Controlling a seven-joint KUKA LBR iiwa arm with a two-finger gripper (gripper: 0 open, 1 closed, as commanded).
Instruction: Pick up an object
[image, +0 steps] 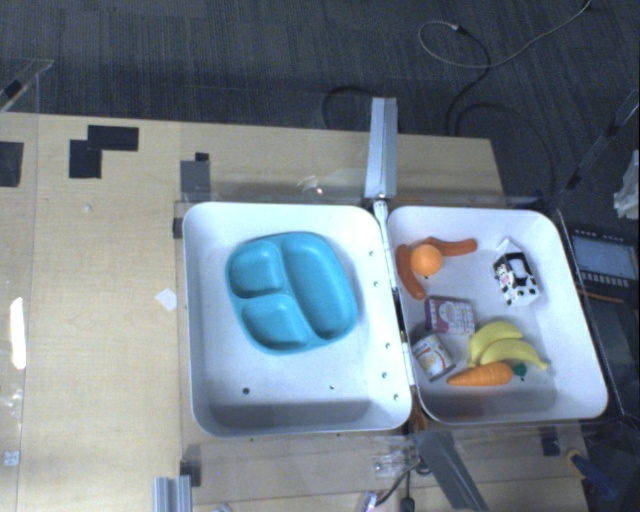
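Note:
The right white bin (570, 300) holds several small items. An orange ball (427, 260) rests among orange sausage-like pieces (409, 277) at its upper left. A black-and-white cow-patterned carton (514, 279) lies at the upper right. A pink-purple box (451, 317) sits in the middle, with a small can (432, 356) below it. Yellow bananas (505, 346) and an orange carrot (482, 375) lie toward the front. In the left white bin (210, 380) sits a blue divided plate (291, 290).
A metal post (382, 150) stands at the back between the two bins. Wooden bench surface (90, 300) stretches to the left, with black marks at its far corner. Cables lie on the dark floor behind.

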